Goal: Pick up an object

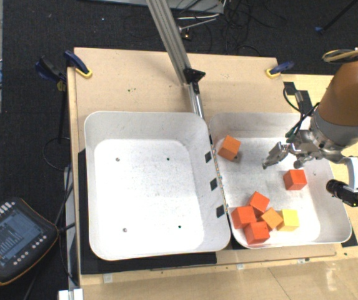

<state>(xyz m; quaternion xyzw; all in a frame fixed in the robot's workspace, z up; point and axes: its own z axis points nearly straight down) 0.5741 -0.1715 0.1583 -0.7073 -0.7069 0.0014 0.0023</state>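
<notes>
Hovering metal jaws [285, 157], matte orange cubes [257, 216], speckled white bins [104, 127]

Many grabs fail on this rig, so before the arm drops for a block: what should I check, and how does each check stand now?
1. Gripper over the right bin: ok.
2. Nothing between its fingers: ok.
3. Fingers open enough: cannot tell.
4. Lone red block stands apart from the others: ok.
5. Gripper directly above that block: not ok, it sits up and to the left.
6. Cluster blocks touch, harder to grab: not ok.
</notes>
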